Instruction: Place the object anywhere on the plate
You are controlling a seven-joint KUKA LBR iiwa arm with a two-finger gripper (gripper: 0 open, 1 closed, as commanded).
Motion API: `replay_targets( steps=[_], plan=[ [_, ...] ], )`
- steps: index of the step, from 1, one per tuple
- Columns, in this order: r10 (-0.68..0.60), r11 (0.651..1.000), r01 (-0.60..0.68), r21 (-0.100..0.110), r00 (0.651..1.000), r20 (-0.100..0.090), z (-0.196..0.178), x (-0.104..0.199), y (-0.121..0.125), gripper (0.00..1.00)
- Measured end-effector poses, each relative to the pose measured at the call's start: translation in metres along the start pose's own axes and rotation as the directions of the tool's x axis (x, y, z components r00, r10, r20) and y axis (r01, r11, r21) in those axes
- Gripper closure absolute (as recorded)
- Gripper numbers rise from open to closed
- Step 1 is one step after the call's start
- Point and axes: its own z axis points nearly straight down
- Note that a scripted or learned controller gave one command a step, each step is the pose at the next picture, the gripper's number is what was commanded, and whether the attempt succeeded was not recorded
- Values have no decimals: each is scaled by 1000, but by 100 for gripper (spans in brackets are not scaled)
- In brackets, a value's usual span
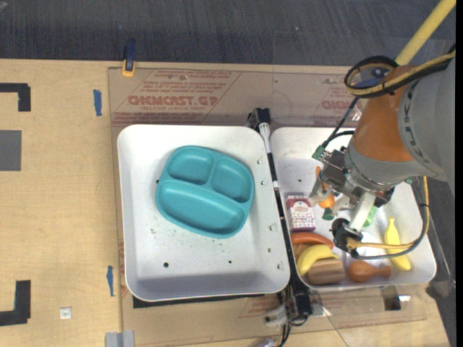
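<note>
Bins sit side by side on the worktop (65, 215). Left bin (137, 259): contains one teal plate (205, 190) with three compartments, lying slightly rotated near the bin's centre; nothing rests on it. Right bin (296, 147): contains a small red-and-white carton (300, 212), a banana (315, 255), a brown bread-like item (325, 271), an orange-brown item (369, 270), and a second yellow piece (393, 241) toward the right wall. All task objects are in this right bin, well apart from the plate. My hand (347, 215) hangs over the right bin, just beside the carton and above the banana. Whether my hand is released or clenched cannot be determined; its tips are cluttered by cables and small parts.
</note>
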Motion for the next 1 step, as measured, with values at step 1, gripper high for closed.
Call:
replay_targets(
  steps=[1],
  plan=[
    [0, 1000, 0, 0, 1000, 0, 0, 0, 0, 0]
  ],
)
